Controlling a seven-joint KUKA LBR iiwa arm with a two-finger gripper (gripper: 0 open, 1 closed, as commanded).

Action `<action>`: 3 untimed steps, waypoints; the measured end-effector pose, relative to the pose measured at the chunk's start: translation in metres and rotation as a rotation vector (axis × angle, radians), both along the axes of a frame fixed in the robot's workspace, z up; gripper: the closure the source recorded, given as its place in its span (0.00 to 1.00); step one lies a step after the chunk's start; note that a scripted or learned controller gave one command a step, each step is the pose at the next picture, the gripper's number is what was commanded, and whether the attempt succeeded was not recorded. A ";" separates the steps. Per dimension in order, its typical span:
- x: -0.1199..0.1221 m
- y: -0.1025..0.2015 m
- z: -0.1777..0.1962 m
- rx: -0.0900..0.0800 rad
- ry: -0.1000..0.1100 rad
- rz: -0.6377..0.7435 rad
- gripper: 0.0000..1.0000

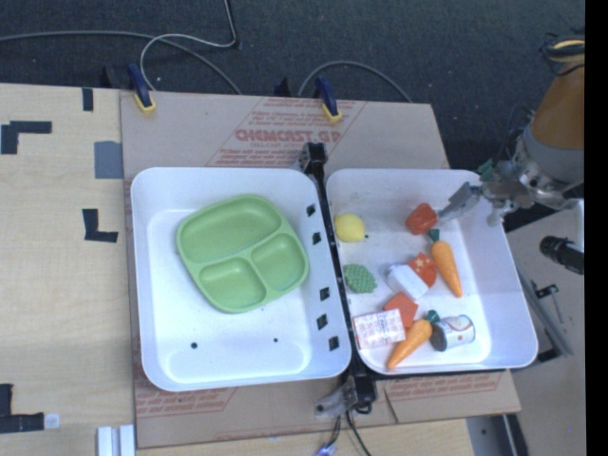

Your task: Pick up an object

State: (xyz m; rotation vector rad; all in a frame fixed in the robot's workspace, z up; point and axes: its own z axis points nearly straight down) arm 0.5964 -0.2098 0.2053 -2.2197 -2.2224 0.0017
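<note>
The right bin [499, 255] holds several toy foods. A red piece [422, 219] lies near its back, with a yellow lemon [350, 227] to the left. Below them are an orange carrot [446, 268], a red and white carton [414, 275] and a green leafy piece [359, 277]. A red block [400, 308], a white labelled packet [378, 328], a second carrot [408, 343] and a small white can [454, 331] sit at the front. My gripper [472, 211] hangs over the bin's back right, open, with nothing between its fingers. One finger [457, 202] points toward the red piece.
A green divided plate [243, 252] lies in the left bin [152, 283]. A black clip rail [323, 255] runs between the two bins. Cables and two blue clamps [142, 91] sit behind the bench on the dark floor.
</note>
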 end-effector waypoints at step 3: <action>0.060 0.078 -0.109 -0.002 -0.005 0.003 1.00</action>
